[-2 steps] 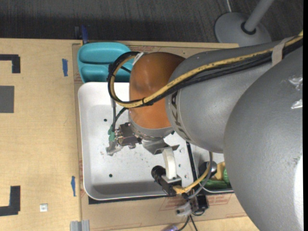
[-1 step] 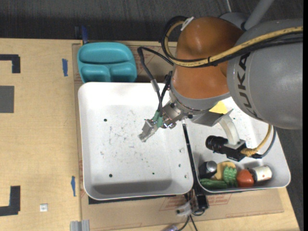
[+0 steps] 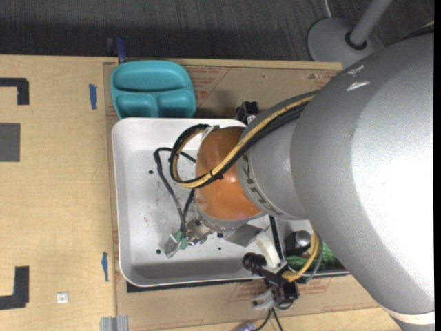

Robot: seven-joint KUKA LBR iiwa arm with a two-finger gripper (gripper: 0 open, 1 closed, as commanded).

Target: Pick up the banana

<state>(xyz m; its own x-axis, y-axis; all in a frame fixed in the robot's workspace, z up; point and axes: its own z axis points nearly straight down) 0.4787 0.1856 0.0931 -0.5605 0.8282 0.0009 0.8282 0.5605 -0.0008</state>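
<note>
My grey arm (image 3: pixel 358 171) reaches in from the right and covers most of the white bin (image 3: pixel 131 185). Its orange band (image 3: pixel 220 178) sits over the bin's middle. Below the band the gripper (image 3: pixel 180 240) points down and left, close to the bin floor near the front left corner. A small greenish-grey bit lies right at its tip; I cannot make out what it is. The arm hides the right half of the bin and whatever lies there.
A teal divided tray (image 3: pixel 153 88) stands behind the bin's far edge. Black and yellow cables (image 3: pixel 178 164) loop off the wrist over the bin. Something green (image 3: pixel 326 256) peeks out under the arm at the lower right. Cardboard bench (image 3: pixel 55 185) lies to the left.
</note>
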